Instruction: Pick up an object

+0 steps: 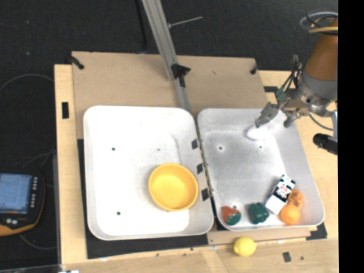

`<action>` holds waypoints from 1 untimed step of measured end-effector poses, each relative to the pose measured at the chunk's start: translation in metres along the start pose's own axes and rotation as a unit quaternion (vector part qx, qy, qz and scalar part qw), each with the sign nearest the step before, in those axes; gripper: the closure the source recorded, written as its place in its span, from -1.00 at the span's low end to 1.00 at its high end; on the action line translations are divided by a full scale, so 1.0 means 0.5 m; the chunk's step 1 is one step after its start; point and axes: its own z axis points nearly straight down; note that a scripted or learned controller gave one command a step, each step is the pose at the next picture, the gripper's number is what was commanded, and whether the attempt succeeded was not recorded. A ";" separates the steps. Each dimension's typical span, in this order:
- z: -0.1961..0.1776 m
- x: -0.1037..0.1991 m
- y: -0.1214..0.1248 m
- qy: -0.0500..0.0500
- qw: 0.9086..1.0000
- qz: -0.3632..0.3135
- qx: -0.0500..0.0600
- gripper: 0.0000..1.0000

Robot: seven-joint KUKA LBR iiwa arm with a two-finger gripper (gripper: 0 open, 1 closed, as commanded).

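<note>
My gripper [277, 119] hangs over the back right corner of the right bin [239, 164], open, with nothing between its fingers. A small white lump [256, 132] lies on the bin floor just in front and to the left of the left finger [265, 117]. Along the bin's front edge sit a red fruit-like piece [230, 214], a green piece [259, 212], a white and black box [280, 195] and two orange pieces [290, 214]. They are far from the gripper.
A yellow bowl [173, 186] sits in the left bin [122, 152], near the divider. A yellow lemon [244, 246] lies on the bench in front of the right bin. A slanted metal post [165, 44] rises behind the bins.
</note>
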 end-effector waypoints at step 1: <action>0.000 -0.002 -0.001 -0.001 1.000 0.000 0.000 -1.00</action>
